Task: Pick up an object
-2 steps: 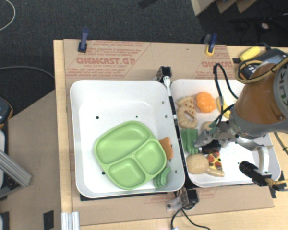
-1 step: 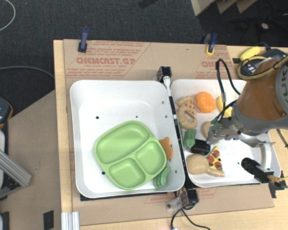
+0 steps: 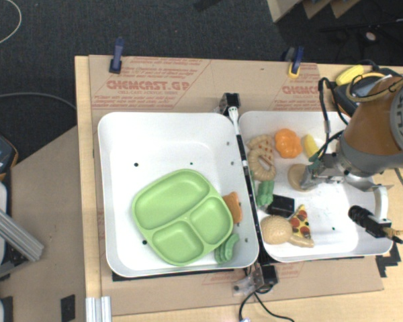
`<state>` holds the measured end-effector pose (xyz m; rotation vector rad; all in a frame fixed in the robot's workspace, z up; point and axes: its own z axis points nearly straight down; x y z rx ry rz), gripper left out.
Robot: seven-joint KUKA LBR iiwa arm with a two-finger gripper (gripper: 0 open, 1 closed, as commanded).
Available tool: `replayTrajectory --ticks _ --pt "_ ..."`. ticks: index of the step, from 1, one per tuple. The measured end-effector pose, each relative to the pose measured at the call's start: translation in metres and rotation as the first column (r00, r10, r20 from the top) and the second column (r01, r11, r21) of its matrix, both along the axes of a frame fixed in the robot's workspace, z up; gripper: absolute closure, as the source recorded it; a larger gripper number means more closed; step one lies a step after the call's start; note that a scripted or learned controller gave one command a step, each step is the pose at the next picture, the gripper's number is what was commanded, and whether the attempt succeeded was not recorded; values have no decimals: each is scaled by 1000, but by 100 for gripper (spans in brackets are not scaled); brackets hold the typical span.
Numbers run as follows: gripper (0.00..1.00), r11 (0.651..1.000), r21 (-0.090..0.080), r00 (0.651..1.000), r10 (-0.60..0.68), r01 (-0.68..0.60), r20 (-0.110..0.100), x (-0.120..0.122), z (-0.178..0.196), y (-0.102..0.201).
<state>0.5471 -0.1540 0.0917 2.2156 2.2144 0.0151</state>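
Observation:
My gripper (image 3: 314, 176) is low in the right bin (image 3: 342, 247), touching or just right of a tan round disc (image 3: 295, 178). Behind it lie an orange fruit (image 3: 288, 143) and a small yellow piece (image 3: 311, 144). A tan pretzel-like item (image 3: 262, 156) sits along the bin's left wall, with a green piece (image 3: 264, 194) and a black block (image 3: 281, 206) below it. A pizza slice (image 3: 300, 225) and a pale bun (image 3: 276, 230) lie at the front left. I see nothing lifted off the bin floor.
The left bin (image 3: 154, 139) holds a green divided plate (image 3: 181, 215), an orange piece (image 3: 234, 206) and a green piece (image 3: 227, 248) by its right wall. The arm's orange band (image 3: 379, 123) hangs over the right bin's right side. Blue clamps grip the board's far edge.

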Motion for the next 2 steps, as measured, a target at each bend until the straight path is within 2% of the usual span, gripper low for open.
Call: replayTrajectory --ticks 1,2 --pt "100 1000 -6 1000 0 0 6 52 1 -74" --pt "100 1000 -11 1000 3 -2 12 52 13 -72"
